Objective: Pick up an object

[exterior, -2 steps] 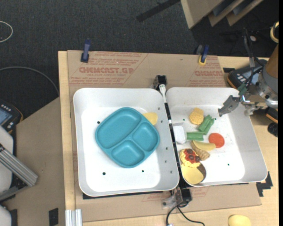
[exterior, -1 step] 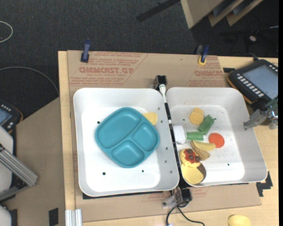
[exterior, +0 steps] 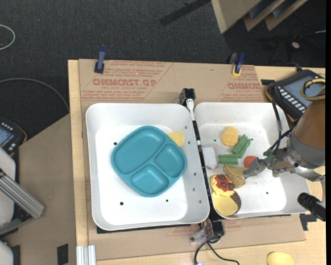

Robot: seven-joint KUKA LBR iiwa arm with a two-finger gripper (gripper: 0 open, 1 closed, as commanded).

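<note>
Objects for picking lie heaped in the right bin (exterior: 269, 199): a corn cob (exterior: 230, 136) at 12 o'clock of the pile, green pieces (exterior: 235, 152) below it, a red-topped yellow plate (exterior: 225, 196) at 6 o'clock. At 3 o'clock of the heap, the end effector (exterior: 253, 168) hangs low; whether it is spread or pinching cannot be told. A blue divided tray (exterior: 149, 160) fills the left bin (exterior: 101, 155).

I'm seeing dark carpet (exterior: 129, 31) running across the top of the frame, with a thin white cable (exterior: 8, 36) looping at upper left. A pale wooden tabletop (exterior: 46, 171) is filling the lower part, and cardboard boxes (exterior: 253, 13) are sitting at upper right.
</note>
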